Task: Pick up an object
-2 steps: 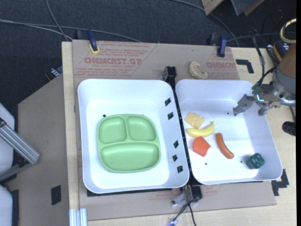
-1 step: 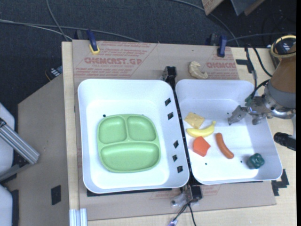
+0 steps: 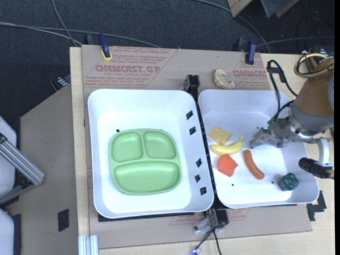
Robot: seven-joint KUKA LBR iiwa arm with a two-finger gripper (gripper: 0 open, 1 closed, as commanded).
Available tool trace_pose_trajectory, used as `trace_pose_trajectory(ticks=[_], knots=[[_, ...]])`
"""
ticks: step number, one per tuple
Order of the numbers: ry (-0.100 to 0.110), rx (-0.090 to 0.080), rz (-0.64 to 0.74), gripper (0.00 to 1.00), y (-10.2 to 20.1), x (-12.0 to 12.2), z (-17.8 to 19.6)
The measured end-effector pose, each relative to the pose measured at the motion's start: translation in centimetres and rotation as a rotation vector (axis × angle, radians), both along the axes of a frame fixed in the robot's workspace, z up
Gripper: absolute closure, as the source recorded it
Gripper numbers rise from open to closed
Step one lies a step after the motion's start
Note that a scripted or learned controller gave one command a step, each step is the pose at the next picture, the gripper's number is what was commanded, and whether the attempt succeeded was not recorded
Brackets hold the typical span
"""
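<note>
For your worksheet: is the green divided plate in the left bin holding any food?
Empty: all three compartments of the green divided plate show bare green.

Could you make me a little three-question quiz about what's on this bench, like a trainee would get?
1. True or false: the green plate sits in the left bin.
2. Multiple choice: which thing lies nearest the right bin's front right corner? A) banana B) dark green toy C) sausage
3. Fill in: the orange-red block lies just below the ____.

Key
1. True; the plate has three compartments and nothing on it.
2. B.
3. Banana. The yellow wedge lies just above it, and the gripper is to their right, over the same bin.
</note>
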State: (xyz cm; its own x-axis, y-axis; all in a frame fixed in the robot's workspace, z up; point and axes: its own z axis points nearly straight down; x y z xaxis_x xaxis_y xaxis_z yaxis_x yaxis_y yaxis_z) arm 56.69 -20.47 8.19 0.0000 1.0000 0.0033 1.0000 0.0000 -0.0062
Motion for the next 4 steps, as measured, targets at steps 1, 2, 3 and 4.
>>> trace_pose_trajectory(ticks=[1,2,3,4], knots=[[-0.007,-0.002,0.0,1.0,-0.1,0.2,1.5],[-0.011,-0.005,0.0,1.0,0.0,-0.1,5.9],[-0.011,-0.005,0.0,1.0,-0.3,-0.6,10.5],[-0.013,-0.006,0.001,1.0,-0.5,-0.6,15.0]])
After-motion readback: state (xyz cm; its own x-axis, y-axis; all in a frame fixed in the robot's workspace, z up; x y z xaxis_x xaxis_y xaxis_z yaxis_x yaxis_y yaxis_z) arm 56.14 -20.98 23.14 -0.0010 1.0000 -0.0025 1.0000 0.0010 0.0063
